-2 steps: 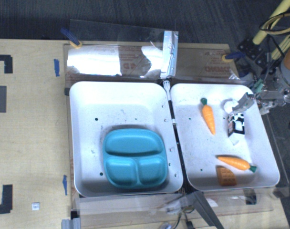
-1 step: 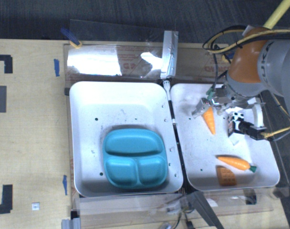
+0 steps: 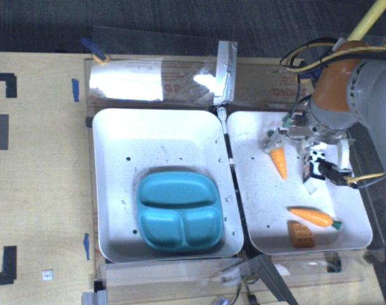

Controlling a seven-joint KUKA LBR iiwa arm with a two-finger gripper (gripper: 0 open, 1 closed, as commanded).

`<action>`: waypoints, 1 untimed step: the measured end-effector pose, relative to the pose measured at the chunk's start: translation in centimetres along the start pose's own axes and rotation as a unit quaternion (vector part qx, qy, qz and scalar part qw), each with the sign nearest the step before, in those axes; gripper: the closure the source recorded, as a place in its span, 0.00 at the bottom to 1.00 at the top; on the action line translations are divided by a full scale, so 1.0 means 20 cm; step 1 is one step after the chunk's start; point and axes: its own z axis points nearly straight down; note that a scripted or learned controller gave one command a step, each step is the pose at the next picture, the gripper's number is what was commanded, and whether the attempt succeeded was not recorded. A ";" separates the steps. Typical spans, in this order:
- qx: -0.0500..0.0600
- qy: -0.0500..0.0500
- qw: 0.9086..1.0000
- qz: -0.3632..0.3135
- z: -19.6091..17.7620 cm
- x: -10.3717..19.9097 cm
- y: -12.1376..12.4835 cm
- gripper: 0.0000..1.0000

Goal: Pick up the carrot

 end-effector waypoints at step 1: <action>-0.003 -0.001 1.000 -0.002 -0.06 0.01 0.01 1.00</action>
